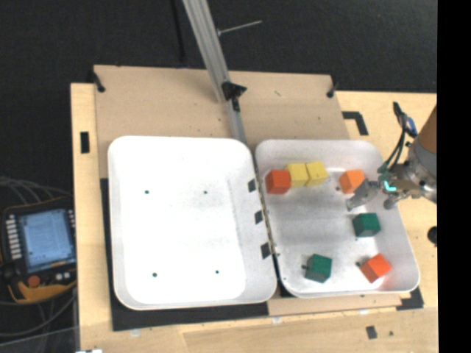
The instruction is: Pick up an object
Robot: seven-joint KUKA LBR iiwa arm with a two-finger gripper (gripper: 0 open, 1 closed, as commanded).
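Note:
The right bin (324,219) holds several small blocks. A red-orange block (277,181) and two yellow blocks (307,173) sit in a row near its far edge. An orange block (352,180) lies further right, a green block (366,224) below it, another green block (318,268) near the front, and a red-orange block (376,268) at the front right. My gripper (374,195) hangs over the bin's right side, between the orange block and the upper green block, with its grey fingers (360,198) spread and nothing between them.
The left bin (184,219) lies beside the right one. A slanted metal rail (210,46) runs from the top down to the bins' junction. A handheld pendant (40,241) rests at the far left of the bench.

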